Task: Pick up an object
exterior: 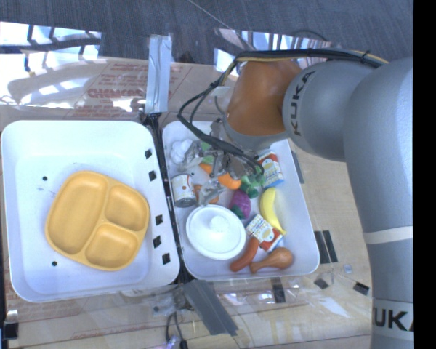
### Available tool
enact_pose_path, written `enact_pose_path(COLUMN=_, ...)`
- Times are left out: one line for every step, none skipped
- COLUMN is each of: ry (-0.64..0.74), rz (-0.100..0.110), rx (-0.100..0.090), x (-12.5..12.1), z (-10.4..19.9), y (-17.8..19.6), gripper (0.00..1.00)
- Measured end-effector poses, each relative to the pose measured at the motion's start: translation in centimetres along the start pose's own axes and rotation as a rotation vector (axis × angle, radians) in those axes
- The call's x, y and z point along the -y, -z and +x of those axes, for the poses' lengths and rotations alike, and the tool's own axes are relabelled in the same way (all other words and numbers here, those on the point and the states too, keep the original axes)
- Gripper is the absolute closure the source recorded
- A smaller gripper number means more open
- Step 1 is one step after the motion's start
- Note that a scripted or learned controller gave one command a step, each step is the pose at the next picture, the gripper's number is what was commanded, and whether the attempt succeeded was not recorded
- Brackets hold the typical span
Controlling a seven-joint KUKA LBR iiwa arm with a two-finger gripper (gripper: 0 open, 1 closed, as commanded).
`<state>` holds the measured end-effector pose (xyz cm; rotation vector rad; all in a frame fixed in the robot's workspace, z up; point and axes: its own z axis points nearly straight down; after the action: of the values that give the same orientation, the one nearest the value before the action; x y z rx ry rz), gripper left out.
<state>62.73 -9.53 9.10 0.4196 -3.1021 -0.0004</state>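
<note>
At the near edge of the right bin (305,227) lie two brownish pieces side by side: a sausage-like one (245,254) and a toy drumstick (272,260). Just beyond them stands a round white lidded bowl (216,231), and to its right a small printed packet (259,229) rests against a yellow banana (271,209). A purple piece (241,203) lies between the bowl and the banana, with something green (251,190) just behind it.

Farther in, near the wall between the bins, there is a small tin can (182,189) on its side. An orange, carrot-like piece (229,182) lies in the middle of the pile, and a carton with red and white print (272,171) is at the right side. A white crumpled thing (182,150) sits in the far left corner of this bin.

The gripper (219,171) is down among these objects — its metal parts are close over the orange piece and next to the can. I cannot tell if it is clenched or released, and no object is clearly seen in its grasp. Above it is the orange band (258,97) of the grey arm (349,107), with black cables (203,104) looping around.

The left bin (29,151) holds a yellow divided tray (96,219) with three compartments, lying flat, a little turned.

Behind the bins is brown cardboard (109,86) with red print — then a dark floor (94,2).
</note>
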Motion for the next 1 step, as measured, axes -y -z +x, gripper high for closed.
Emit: enact_pose_path(ry=0.003, rz=0.002, rx=0.008, x=-0.05, z=-0.27, y=1.22, gripper=1.0)
